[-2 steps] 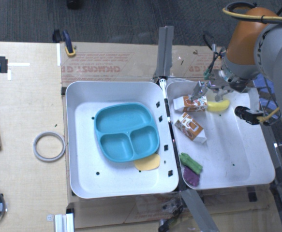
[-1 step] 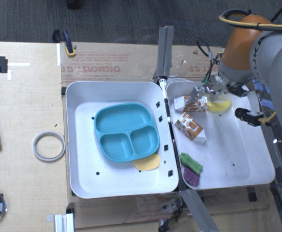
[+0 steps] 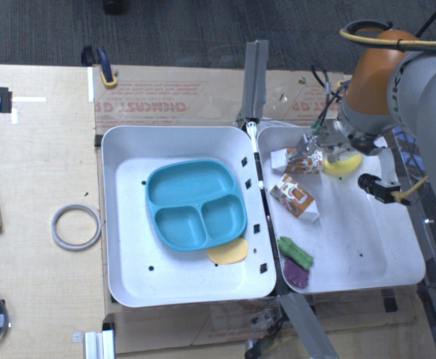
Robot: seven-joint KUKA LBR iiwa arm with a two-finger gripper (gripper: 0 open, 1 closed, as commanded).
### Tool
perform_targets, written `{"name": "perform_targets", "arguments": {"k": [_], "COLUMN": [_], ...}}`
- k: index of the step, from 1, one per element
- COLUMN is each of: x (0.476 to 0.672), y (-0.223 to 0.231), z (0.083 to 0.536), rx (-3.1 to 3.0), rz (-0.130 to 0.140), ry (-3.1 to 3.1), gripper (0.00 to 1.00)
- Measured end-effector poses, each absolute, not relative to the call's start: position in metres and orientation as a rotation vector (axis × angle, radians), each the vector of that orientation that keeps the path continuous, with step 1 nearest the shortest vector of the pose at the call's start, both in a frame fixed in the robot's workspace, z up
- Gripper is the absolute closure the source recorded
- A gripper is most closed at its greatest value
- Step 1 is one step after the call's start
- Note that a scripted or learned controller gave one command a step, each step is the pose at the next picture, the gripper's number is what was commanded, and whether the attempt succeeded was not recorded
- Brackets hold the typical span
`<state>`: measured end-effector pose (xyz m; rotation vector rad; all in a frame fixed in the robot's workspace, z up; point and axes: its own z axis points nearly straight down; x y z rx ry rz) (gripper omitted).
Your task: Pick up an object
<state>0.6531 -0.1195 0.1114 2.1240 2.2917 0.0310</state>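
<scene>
Grey and orange, the arm reaches in from the right and bends down over the far end of the right bin (image 3: 397, 271). Its gripper (image 3: 312, 146) sits low there, above a crinkled snack packet (image 3: 304, 161); whether it is open or closed cannot be made out, as the wrist and cables hide the tip. A yellow banana-shaped toy (image 3: 342, 164) lies just beside the gripper, to its right, partly under the wrist. A small white block (image 3: 279, 158) rests left of the packet, against the bin wall. Nearer the middle lies an orange-and-white carton (image 3: 294, 198), tilted. At the near left corner a green piece (image 3: 295, 251) lies touching a purple one (image 3: 296, 274).

The left bin (image 3: 124, 268) holds a blue divided plate (image 3: 195, 204) with a yellow disc (image 3: 229, 252) tucked under its near edge. On the bench, a roll of tape (image 3: 76, 226) lies well apart.
</scene>
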Motion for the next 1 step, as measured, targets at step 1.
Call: {"name": "perform_targets", "arguments": {"k": [1], "x": [0.6295], "y": [-0.1434], "z": [0.0928], "rx": [1.794], "rz": [0.001], "ry": [2.577], "gripper": [0.00]}}
